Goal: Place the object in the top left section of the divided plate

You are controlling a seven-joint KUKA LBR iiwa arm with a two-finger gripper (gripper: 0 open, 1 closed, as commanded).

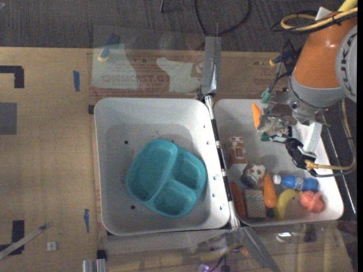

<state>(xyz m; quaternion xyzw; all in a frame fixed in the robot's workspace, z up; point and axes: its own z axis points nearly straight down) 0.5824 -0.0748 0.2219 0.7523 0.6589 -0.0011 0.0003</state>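
The clear plastic sheet lying on the bench behind the left bin carries pale printed capital letters, but they are too faint and blurred to make out as words. On the arm's grey casing beside the orange band, part of dark lettering shows, cut off at the edge. No numbers can be read anywhere.

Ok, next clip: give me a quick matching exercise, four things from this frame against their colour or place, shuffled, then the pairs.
Things:
1. divided plate
2. banana
3. arm's band
4. pink toy

Descriptions:
A. orange, above the right bin
B. teal, alone in the left bin
C. yellow, near the right bin's front edge
D. in the right bin's front right corner

Pairs: 1-B, 2-C, 3-A, 4-D
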